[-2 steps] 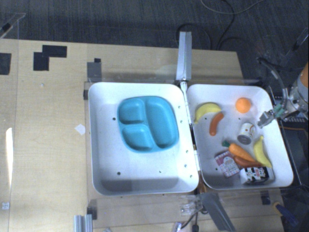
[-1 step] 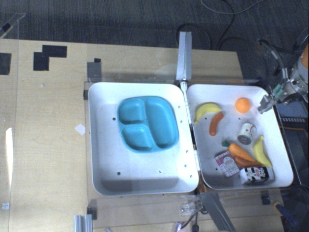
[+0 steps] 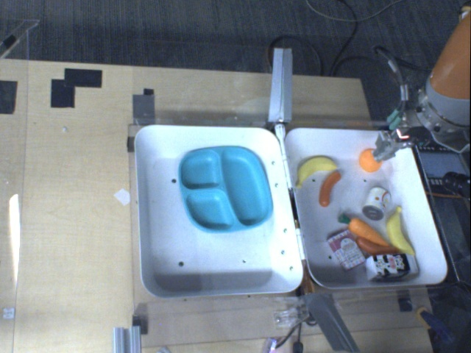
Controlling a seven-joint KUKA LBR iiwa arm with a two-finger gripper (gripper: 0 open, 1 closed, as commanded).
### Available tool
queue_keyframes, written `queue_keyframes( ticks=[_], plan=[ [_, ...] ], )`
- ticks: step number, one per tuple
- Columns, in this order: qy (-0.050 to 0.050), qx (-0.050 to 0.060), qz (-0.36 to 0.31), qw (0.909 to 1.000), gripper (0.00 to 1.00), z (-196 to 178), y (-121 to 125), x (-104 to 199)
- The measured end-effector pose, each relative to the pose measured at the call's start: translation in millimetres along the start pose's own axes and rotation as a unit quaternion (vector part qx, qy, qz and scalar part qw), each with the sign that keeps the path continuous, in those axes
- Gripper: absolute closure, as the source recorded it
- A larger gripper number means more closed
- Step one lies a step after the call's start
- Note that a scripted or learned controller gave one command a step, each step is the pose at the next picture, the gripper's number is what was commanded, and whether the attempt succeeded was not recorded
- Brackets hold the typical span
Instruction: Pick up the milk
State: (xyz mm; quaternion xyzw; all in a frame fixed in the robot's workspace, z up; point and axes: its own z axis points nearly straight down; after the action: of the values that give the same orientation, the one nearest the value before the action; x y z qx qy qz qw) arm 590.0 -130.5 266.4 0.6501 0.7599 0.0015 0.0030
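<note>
Two shallow white bins are set side by side on a light wooden bench [image 3: 73, 197]. The small black-and-white milk carton [image 3: 388, 265] is found at the near edge of the right bin [image 3: 421, 193]. It is squeezed in by a yellow toy banana [image 3: 399, 232], an orange toy carrot [image 3: 366, 232] and a flat red-and-white packet [image 3: 341, 245]. The grey gripper [image 3: 385, 145] is held at the far side of that bin, just beside a small orange ball [image 3: 369, 161] and well apart from the milk. Whether the claw is open or shut cannot be told.

The wrong toy could be grabbed, because the carton is so crowded. The carton could also be pushed against the bin wall and slip away.

A blue plastic plate with three parts [image 3: 224, 186] is seen in the left bin [image 3: 158, 219]. Dark carpet [image 3: 147, 13] with a loose black cable [image 3: 353, 13] is seen behind the bench.
</note>
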Motion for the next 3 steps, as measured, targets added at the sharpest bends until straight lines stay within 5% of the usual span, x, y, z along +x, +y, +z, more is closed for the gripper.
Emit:
queue_keyframes(
  ticks=[1,2,3],
  plan=[
    [0.0,0.0,0.0,1.0,0.0,0,0,0],
    [0.001,0.002,0.194,0.9809,0.0,128,50,27],
    [0.0,0.0,0.23,0.9732,0.0,130,77,-23]
  ],
)
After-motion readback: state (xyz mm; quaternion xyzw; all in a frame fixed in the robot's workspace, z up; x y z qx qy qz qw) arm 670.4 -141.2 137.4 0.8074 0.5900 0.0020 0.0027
